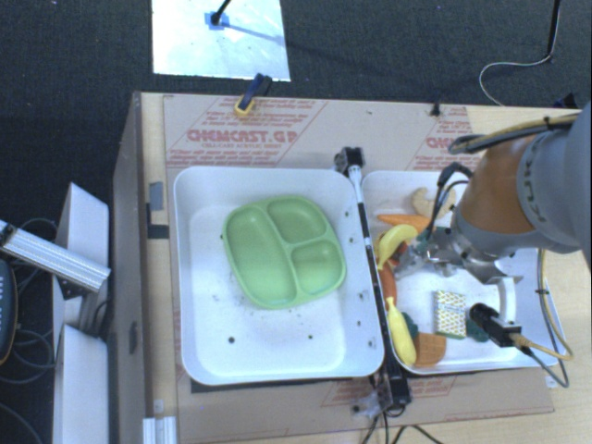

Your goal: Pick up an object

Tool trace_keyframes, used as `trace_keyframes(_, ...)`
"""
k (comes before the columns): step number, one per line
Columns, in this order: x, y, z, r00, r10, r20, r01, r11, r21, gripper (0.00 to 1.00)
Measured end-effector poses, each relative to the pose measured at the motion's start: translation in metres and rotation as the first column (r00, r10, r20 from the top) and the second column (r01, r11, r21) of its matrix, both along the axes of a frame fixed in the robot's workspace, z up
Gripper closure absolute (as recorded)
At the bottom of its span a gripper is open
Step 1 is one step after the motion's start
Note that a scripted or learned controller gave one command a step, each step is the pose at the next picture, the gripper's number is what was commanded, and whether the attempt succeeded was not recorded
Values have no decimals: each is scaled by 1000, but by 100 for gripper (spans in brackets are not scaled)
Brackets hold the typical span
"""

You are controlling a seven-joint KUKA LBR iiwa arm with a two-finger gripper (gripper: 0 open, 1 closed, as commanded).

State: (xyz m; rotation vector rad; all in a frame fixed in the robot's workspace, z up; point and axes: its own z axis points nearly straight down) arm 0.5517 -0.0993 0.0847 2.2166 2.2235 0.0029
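1. The surface [277, 128] carries two white bins side by side, with a black divider [368, 248] running between them; places below are given from that divider.
2. The bin left of the divider [199, 340] holds a green sectioned plate [285, 251], lying flat near its middle.
3. The bin right of the divider [462, 359] holds the small things: a yellow banana [395, 241] just beside the divider, an orange carrot [407, 219] a little further up, and a pale piece [422, 199] above that.
4. Lower down, close to the divider, lie a yellow piece [401, 333] and an orange-brown piece [428, 349] touching it.
5. A checked card [450, 314] lies further right of the divider.
6. The arm [518, 202] reaches over the right bin, its jaws [418, 252] low beside the banana; whether they are wide or narrow I cannot tell.
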Motion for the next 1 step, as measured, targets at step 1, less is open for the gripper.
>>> trace_keyframes(1,0,0,10,1000,0,1,0,1000,0,100)
